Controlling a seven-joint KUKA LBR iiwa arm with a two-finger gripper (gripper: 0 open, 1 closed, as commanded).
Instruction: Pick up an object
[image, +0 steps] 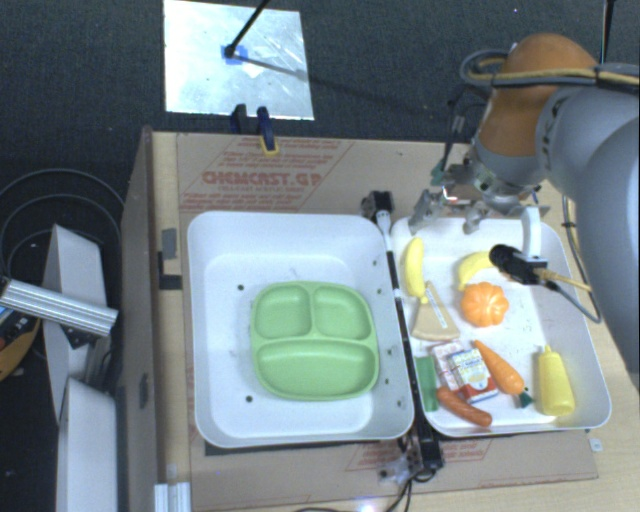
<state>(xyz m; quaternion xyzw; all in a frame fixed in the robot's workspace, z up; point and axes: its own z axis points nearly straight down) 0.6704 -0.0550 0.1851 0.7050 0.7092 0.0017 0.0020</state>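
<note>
You see the right bin (585, 330) on the worktop (260, 170), and I take it as the landmark. At its near edge lie a sausage (463, 406), a carrot (499, 368), a yellow bottle (553, 381) and a small packet (461, 366). Toward its middle you find a cheese wedge (434, 319) and an orange pumpkin (484, 304). Farther in are a banana (413, 264) and a lemon-like yellow fruit (474, 266). Left of this bin, the other bin (215, 260) carries a green divided plate (315, 338). Above the far edge of the right bin hangs the gripper (448, 205); you cannot tell if the jaws are released or clenched.
</note>
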